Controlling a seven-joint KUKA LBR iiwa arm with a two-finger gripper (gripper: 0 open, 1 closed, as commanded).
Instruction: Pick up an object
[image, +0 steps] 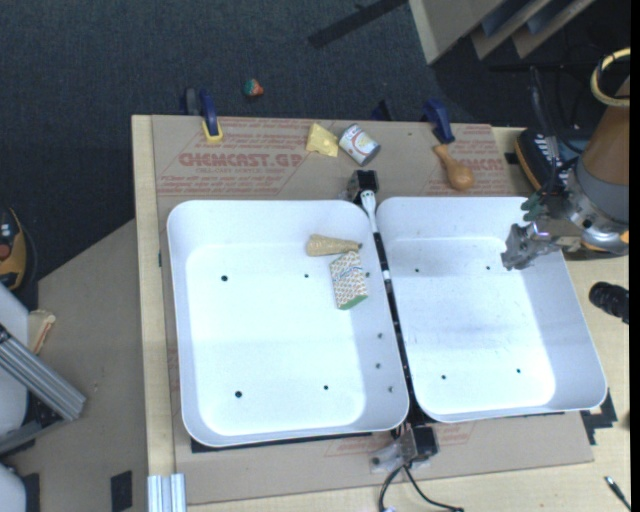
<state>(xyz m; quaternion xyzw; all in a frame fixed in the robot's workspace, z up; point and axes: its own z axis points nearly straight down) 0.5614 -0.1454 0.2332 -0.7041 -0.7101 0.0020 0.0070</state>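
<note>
Progress — nothing is being carried yet. The gripper (518, 250) is hanging over the upper right part of the right bin (560, 340), at the end of the grey arm (600, 190) reaching in from the right. No object is sitting between its tips; whether they are spread or closed is too small and dark to make out, so I cannot tell. The pick is, by my judgement, still wholly ahead: the arm is standing well apart from the only pickable items, which are lying in the other bin.

Count, bins — two, white and shallow, side by side on the bench board (250, 158).

Count, left bin (230, 330) — two items, both near its upper right corner: one tan cone-shaped piece (331, 245) lying on its side, and one patterned green-and-white packet (348, 279) just below it, the two touching or nearly so.

Count, bench board beyond the bins — one yellow wedge (322, 141), one small white-and-grey cylinder (359, 144) just beside it, one brown wooden piece (454, 168) further right.

Count, floor past the board — one small coloured bit (254, 88).

Remaining — travel across to the left bin, descent on one item, closing, lifting.
</note>
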